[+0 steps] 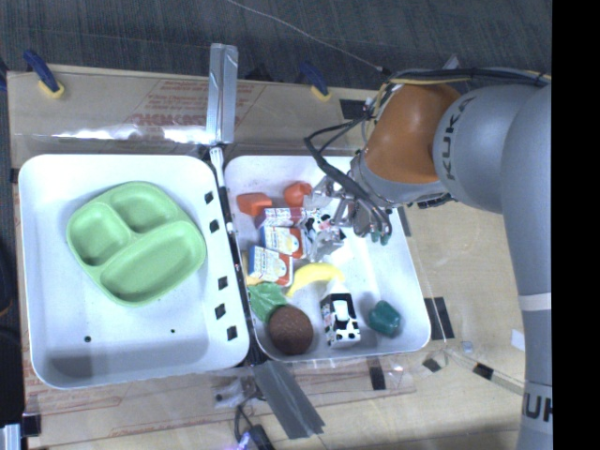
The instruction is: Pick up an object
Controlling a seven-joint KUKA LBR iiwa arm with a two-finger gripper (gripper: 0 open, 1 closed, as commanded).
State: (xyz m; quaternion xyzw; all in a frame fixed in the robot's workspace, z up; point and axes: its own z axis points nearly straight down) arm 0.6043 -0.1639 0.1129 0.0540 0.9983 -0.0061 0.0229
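One grey arm (487,148) with an orange band and the lettering "KUKA" on its wrist reaches in from the right over a worktop (469,251) that carries two white bins. The left bin (56,345) holds one green divided plate (136,242) with three compartments. The right bin (408,284) holds the small objects: two juice cartons (277,247) with print too small to read, one yellow banana (314,277), one brown ball (289,329), one black-and-white cow-patterned box (341,319), one teal object (384,319), two orange pieces (272,200) and one green leafy item (265,297). The end effector (328,221) sits low in the right bin just beside the cartons; whether it is apart or together, I cannot tell.
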